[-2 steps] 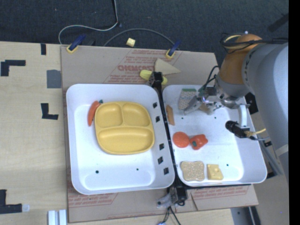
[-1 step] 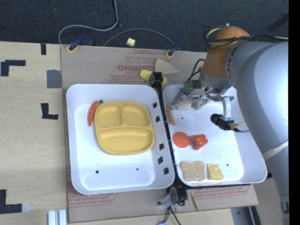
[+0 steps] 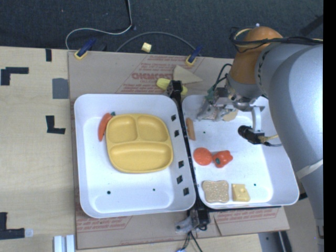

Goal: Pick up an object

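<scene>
My gripper [image 3: 211, 111] hangs low over the far end of the right bin [image 3: 278, 188], close to its floor. A small tan piece [image 3: 229, 116] lies just to its right. A brown sausage-shaped piece [image 3: 190, 129] lies along the bin's left wall, a little nearer than the gripper. Toward the middle of the bin sit an orange round fruit [image 3: 202, 156] and a red pepper [image 3: 223, 158], touching each other. A slice of bread [image 3: 216, 191] and a yellow cheese wedge [image 3: 241, 192] rest at the near end.
The left bin [image 3: 89, 193] holds a yellow divided plate [image 3: 139, 142] with an orange carrot [image 3: 104, 126] at its left. A black divider strip [image 3: 182, 140] runs between the bins. The arm's grey bulk [image 3: 294, 104] covers the right bin's far right side.
</scene>
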`<state>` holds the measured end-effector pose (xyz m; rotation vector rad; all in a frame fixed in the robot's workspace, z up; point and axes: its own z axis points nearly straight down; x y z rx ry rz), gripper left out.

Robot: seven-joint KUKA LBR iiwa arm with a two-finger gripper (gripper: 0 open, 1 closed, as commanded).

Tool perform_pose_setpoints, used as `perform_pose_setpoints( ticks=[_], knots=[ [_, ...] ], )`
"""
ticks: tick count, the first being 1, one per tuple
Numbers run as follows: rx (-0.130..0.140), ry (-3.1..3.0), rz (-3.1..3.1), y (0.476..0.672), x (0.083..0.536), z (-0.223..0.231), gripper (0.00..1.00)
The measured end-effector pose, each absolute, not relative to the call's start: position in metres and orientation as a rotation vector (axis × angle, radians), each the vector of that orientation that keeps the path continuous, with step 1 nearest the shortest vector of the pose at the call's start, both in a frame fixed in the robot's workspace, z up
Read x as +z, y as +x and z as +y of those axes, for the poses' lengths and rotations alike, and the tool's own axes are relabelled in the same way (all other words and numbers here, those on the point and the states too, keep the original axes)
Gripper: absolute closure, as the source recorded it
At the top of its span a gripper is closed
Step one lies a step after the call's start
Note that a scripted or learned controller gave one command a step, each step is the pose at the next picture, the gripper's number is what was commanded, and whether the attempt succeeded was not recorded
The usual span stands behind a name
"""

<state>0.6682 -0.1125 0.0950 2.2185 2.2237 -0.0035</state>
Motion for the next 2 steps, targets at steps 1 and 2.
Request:
perform_pose_setpoints(
  ticks=[1, 2],
  knots=[
    [0.010, 2.211, 2.225, 0.670, 0.191, -0.058, 1.00],
    [0.000, 2.223, 2.221, 0.621, 0.217, -0.060, 1.00]
  ],
)
